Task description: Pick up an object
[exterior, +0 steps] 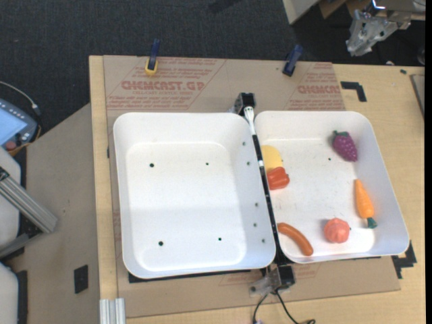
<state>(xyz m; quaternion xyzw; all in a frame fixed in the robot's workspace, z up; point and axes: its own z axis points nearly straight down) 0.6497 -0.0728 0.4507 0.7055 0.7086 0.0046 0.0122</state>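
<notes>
Gripper (365,34) parked high at the top right corner, well back from both bins, wrist partly cut off by the frame edge.

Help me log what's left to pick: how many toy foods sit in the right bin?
6: grapes far right; carrot right side; tomato near right; sausage near left; yellow piece and red pepper against the divider, touching. None looks hidden.

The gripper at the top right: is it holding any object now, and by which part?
Nothing is held. The gripper hangs outside the right bin, far from the toy grapes and carrot.
</notes>
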